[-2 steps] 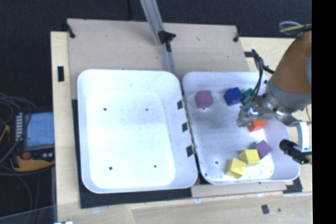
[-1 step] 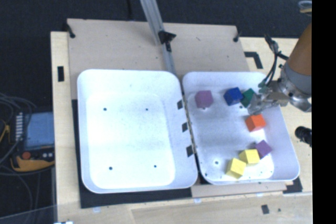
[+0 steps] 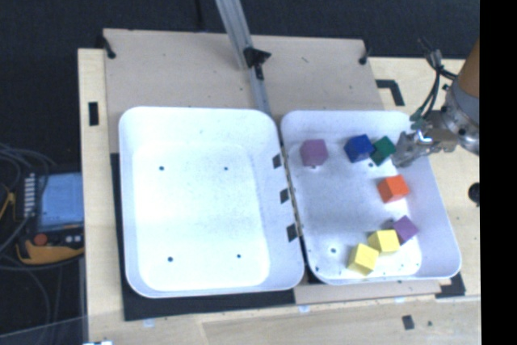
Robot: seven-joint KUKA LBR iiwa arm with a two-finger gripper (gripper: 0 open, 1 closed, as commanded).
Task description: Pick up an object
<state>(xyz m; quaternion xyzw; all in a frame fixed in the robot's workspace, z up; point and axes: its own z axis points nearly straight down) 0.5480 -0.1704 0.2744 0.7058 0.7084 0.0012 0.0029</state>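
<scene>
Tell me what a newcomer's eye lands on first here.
The coloured blocks scattered in the right bin: a purple block, blue block and green block along the far side, an orange block mid-right, two yellow blocks near the front. The tool hangs by the green block.
</scene>
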